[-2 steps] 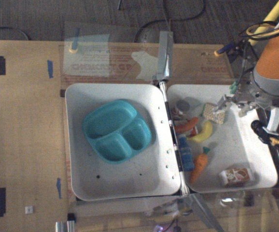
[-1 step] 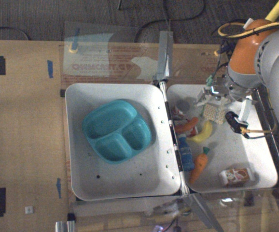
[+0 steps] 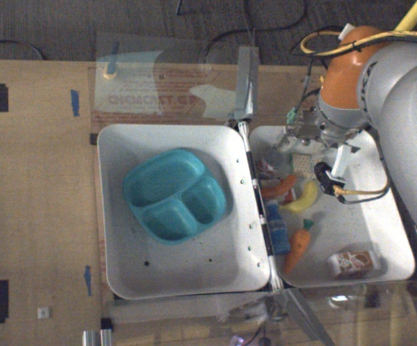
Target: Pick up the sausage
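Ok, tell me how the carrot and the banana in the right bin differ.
The carrot is orange with a green top; the banana is plain yellow. The carrot tapers straight to a point, while the banana curves. The carrot lies nearer the bin's front edge; the banana sits farther back, beside the reddish sausage and closer to the tool. Both are small toy foods in the right bin.
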`<act>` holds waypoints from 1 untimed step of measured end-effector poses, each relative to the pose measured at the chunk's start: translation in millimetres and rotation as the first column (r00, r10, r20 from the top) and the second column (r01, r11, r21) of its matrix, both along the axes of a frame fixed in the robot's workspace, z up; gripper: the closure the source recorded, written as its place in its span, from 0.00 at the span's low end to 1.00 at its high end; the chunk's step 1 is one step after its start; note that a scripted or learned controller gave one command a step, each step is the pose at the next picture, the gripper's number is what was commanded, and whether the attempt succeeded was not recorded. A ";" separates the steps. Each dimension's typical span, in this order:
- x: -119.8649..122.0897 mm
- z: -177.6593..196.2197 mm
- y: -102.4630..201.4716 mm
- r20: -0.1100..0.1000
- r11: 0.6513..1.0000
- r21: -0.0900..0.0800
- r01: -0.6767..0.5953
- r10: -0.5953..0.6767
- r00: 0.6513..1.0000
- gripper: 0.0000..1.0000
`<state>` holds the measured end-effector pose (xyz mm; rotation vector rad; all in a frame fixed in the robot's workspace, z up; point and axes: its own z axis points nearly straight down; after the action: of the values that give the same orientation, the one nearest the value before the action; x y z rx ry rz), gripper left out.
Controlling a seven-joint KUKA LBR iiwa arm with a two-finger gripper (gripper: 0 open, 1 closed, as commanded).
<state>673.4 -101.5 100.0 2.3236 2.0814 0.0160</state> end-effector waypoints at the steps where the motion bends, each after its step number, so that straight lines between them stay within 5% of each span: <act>1: 0.2 -0.3 1.2 0.000 0.996 0.008 0.091 -0.091 0.996 0.00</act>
<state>673.7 -100.3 99.7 2.4200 1.9771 0.0227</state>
